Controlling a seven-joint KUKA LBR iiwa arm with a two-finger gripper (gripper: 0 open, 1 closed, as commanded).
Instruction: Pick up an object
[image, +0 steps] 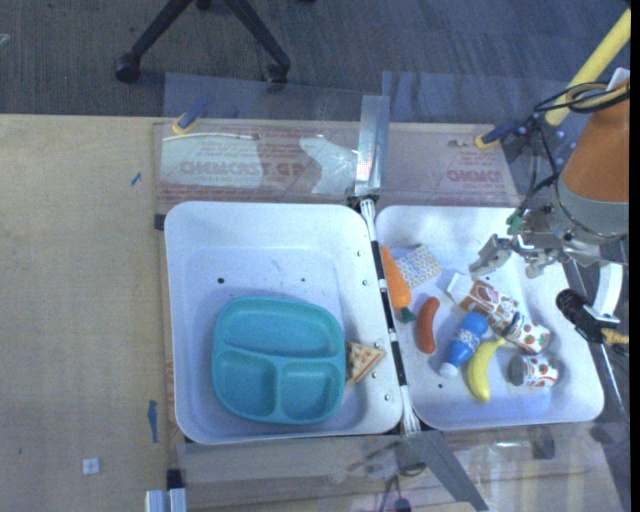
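Observation:
My gripper hangs over the upper right part of the right bin, open, with nothing between its fingers. Below and left of it lies a pile of toy food: an orange carrot along the bin's left wall, a red sausage, a blue bottle with a white cap, a yellow banana, a patterned packet and a small red-and-white carton. The carton is the nearest thing to the fingers.
The left bin holds a teal divided plate with a toast slice at its right edge. More small packages lie at the right bin's lower right. Cables and the arm's wrist crowd the right side.

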